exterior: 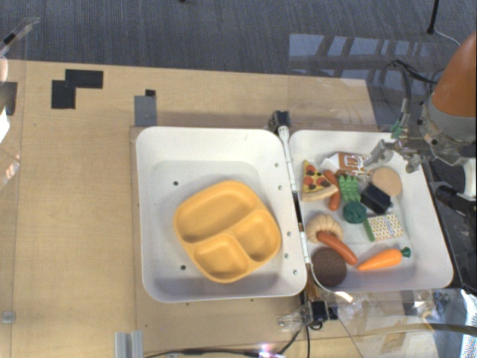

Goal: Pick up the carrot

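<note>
The carrot [381, 259], orange with a green stub at its right end, lies near the front of the right bin [436, 233], pointing left. My gripper [393, 158] hovers over the bin's far right corner, well behind the carrot. It is open, with nothing between its fingers. The arm's orange band [456, 88] shows at the right edge.
Crowded around the carrot are a brown round piece [329, 265], an orange-red stick [337, 246], a croissant [324, 224], a pizza slice [316, 183], green pieces [353, 212], a black block [376, 198] and a patterned card [385, 227]. A yellow divided plate [226, 230] sits in the left bin [160, 162].
</note>
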`<state>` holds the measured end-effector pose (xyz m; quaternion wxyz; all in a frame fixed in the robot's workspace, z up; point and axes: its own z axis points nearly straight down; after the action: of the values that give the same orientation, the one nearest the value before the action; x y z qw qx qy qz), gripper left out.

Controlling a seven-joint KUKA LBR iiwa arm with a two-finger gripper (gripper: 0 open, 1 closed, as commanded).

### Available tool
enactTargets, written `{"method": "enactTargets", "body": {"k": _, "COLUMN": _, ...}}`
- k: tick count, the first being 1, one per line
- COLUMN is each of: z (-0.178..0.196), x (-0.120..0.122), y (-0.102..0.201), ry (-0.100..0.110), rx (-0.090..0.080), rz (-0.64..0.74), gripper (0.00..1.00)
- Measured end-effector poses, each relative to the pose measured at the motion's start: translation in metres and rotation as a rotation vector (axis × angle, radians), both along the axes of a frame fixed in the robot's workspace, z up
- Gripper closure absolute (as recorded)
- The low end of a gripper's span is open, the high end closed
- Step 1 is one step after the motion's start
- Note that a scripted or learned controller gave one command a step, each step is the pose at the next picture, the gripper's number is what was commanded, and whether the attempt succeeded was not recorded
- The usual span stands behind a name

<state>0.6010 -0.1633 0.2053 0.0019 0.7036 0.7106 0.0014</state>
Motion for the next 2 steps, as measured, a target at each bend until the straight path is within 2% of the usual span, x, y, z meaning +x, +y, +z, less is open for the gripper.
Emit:
{"method": "enactTargets", "body": {"k": 1, "z": 0.008, "x": -0.046, "y": -0.006, "ry": 0.0, "rx": -0.002, "rz": 0.076, "gripper": 0.0}}
{"method": "enactTargets", "body": {"k": 2, "z": -0.013, "x": -0.087, "y": -0.044, "ry": 0.0, "rx": -0.004, "rz": 0.237, "gripper": 0.0}}
